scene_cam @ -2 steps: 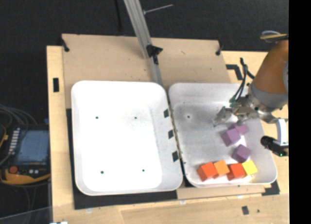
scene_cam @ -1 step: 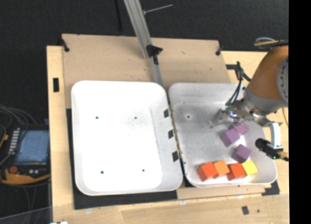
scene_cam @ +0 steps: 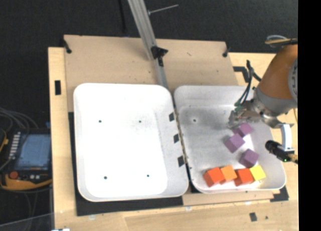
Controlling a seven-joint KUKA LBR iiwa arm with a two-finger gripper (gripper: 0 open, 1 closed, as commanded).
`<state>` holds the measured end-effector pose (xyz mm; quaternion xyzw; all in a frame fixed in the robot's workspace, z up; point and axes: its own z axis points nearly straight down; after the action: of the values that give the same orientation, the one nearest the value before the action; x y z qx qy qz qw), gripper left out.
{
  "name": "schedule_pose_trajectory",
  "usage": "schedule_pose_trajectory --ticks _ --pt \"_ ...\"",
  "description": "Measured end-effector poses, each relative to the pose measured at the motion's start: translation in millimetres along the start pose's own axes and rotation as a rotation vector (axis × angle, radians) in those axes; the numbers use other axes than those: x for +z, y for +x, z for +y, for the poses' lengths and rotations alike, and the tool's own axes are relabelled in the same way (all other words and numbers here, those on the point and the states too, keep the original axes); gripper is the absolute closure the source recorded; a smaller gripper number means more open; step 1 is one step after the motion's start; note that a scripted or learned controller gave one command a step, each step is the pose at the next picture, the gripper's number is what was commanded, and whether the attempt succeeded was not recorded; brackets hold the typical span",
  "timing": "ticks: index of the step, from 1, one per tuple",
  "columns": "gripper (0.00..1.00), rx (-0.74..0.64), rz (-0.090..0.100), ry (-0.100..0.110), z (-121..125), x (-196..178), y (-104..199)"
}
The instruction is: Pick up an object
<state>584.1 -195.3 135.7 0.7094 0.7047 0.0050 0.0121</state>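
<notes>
In the right-hand bin, toward its right wall, the gripper hangs low over the floor of the bin, with the arm's orange band and grey wrist coming in from the right above it. Whether its two fingers are apart or together I cannot tell from here; they blur into the grey wrist and the cables.

Just at the gripper's near side sits a purple block, touching or almost touching the fingertips, but I can't see it between them. It is turned corner-on to the bin walls and looks nearly square from above, so it has no clear long axis. A second purple block lies just near and left of it, also turned at a slant, and a third purple block rests a little nearer and to the right.

Along the near wall of the same bin runs a row of blocks, touching side by side: an orange-red block at the left, an orange block, a red block, and a yellow block at the right end. The row's line runs left to right, tilted slightly.

The left bin stands close beside the right one. A slanted metal rail crosses the far side of the bench.
</notes>
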Motion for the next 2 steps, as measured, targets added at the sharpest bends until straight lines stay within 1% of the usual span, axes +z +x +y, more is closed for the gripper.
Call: schedule_pose_trajectory --ticks 1,2 --pt "1.00 -0.007 0.007 0.016 0.8 -64.2 -5.7" --pt "1.00 -0.010 0.008 0.017 3.3 -104.2 -7.5"
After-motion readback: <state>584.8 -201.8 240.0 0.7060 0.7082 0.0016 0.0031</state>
